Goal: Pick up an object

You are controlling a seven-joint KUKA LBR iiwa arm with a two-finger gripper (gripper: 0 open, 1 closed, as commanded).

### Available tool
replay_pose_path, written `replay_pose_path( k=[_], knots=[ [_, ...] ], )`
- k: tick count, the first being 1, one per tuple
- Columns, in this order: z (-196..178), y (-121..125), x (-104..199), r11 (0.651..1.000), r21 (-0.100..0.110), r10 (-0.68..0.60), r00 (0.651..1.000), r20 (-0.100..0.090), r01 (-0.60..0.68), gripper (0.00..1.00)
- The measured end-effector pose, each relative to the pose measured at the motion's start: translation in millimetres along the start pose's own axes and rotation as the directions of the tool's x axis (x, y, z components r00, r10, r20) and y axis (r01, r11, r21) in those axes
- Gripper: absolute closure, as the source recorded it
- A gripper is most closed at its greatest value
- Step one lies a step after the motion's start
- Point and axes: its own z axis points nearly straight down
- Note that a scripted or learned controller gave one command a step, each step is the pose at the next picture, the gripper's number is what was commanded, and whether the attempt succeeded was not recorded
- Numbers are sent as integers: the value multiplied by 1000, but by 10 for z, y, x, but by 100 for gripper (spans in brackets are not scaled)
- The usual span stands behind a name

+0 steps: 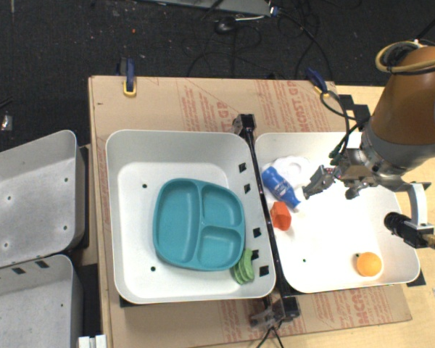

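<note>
The grey arm with its orange band reached in from the right, and its two-finger gripper [336, 182] hung above the right-hand shallow white bin [326, 230]. The dark jaws stood spread wide with nothing between them. Three candidates lay in that bin: a blue and white bottle-like object [280, 185] and a small orange-red block [280, 216], both close against the bin's left wall beside the black divider, and a round orange ball [368, 264] well apart near the lower right corner. The left-hand white bin [123, 216] carried a teal plastic divided plate [199, 224] and a small green item [242, 269] at the plate's lower right edge.

Judged from this arrangement, the blue and white object was the nearest target, lying just left of the jaws. A sound grasp would probably call for centring the jaws over its middle, turning them across its narrow width, and descending until the fingers passed both sides before closing. The bin wall close by could foul one finger, and the orange-red block just below might be nudged. The ball seemed likely to roll under a glancing contact.
</note>
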Motion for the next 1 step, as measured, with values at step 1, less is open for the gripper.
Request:
replay_pose_path(
  k=[1],
  knots=[
    [-59,22,1,1000,-11,-2,1000,1,2,0]
  ],
)
